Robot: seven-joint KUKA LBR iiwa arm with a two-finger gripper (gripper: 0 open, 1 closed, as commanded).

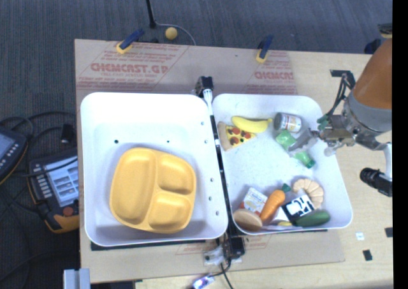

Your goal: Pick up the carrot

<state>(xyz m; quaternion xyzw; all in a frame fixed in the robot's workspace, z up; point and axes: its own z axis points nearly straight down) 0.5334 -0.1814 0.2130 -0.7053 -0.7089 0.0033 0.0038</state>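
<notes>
The carrot [273, 204] is orange with a green stub and lies tilted near the front of the right bin [268, 99], among other toy food. My gripper [320, 134] hangs over the right side of that bin, well behind and to the right of the carrot. It is close to a green object [302, 154] and a small can [288, 122]. Nothing shows held in it.
Around the carrot lie a white packet [254, 200], a brown bun [247, 219], a black-and-white card [298, 207], a green vegetable [312, 219] and a shrimp-like piece [310, 188]. A banana [250, 124] and pizza slice [233, 135] sit at the back. The left bin [102, 115] holds a yellow divided plate [153, 189].
</notes>
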